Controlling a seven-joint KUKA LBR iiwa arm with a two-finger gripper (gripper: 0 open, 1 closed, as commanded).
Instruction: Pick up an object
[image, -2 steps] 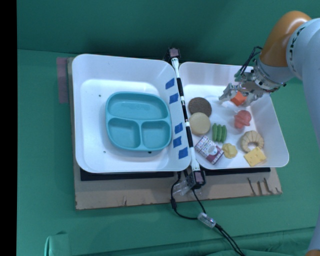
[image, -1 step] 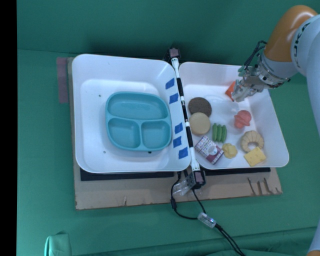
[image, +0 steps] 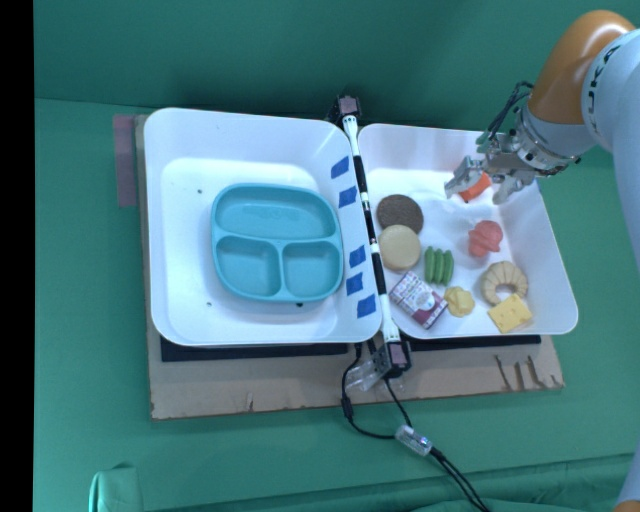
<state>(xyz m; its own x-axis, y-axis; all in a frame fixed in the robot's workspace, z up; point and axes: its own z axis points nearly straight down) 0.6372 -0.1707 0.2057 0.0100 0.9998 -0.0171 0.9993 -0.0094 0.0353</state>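
My gripper (image: 483, 181) hangs over the back right part of the right bin (image: 555, 300). A small orange object (image: 479, 187) shows between its fingers, which are shut on it. Below it in the bin lie a salmon-red toy (image: 486, 238), a dark brown patty (image: 400, 212), a tan bun (image: 400, 247), a green pea pod (image: 439, 265), a ring-shaped pastry (image: 503, 281), a cheese wedge (image: 511, 314), a small yellow piece (image: 459, 300) and a pink carton (image: 418, 299).
The left bin (image: 180, 180) holds a teal divided plate (image: 277, 243). A black-and-white bar with blue tape tabs (image: 362, 230) runs between the bins. Cables (image: 400, 420) trail off the bench's front edge.
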